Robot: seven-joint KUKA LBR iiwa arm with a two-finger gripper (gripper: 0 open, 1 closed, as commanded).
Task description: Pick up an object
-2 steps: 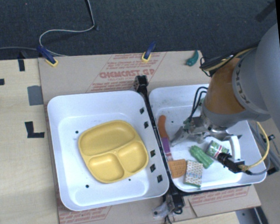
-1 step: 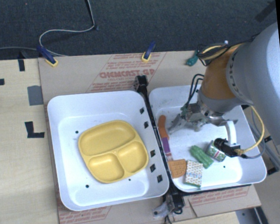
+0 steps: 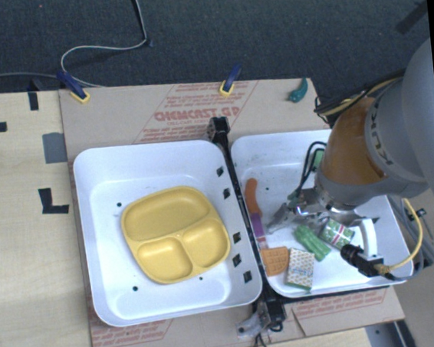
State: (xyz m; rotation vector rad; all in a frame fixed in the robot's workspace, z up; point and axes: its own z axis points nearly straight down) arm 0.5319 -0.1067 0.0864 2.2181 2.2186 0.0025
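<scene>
A: Your two-finger gripper [image 3: 294, 213] is down in the right-hand white bin [image 3: 276, 153], and I can't tell how it's set or whether it has anything.

B: So nothing lifted?

A: Not that you can see. The green ridged plastic piece [image 3: 310, 241] lies just beside it on the bin floor, with the tan waffle-textured square [image 3: 275, 260], the speckled pale packet [image 3: 300, 269] and the orange sausage-shaped toy [image 3: 251, 196] near.

B: Other bin?

A: The yellow divided plastic plate [image 3: 175, 233], well apart. I'd say the pick is all ahead of you.
</scene>
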